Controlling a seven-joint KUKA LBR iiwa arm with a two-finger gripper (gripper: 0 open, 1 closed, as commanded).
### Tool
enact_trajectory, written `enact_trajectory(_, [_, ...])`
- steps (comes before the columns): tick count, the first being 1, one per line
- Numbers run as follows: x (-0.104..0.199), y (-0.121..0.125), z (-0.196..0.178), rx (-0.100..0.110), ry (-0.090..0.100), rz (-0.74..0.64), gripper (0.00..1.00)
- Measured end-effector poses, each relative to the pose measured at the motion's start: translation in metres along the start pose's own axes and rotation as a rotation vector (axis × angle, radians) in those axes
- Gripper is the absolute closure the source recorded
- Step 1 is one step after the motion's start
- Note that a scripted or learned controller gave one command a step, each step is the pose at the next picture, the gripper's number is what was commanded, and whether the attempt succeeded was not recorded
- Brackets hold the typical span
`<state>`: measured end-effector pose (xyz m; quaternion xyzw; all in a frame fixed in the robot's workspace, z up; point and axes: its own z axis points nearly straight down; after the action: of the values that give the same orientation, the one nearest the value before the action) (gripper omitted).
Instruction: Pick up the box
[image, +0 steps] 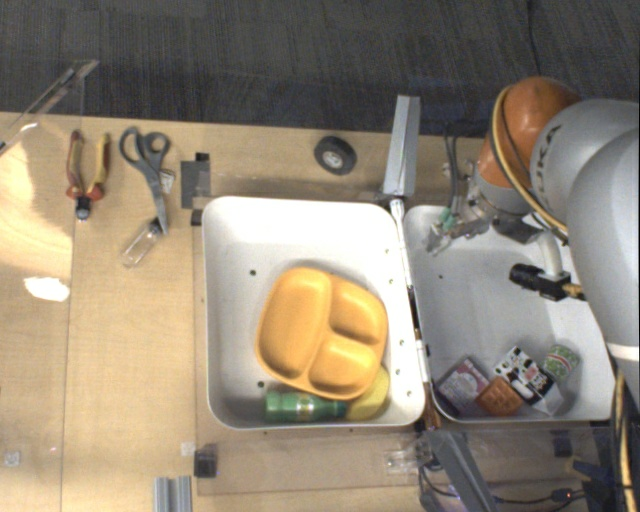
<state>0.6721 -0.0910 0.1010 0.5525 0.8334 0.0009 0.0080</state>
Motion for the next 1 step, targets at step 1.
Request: enact_trajectory(1, [0.0016, -0.001, 0.001, 0.006, 0.006, 0.0, 0.0])
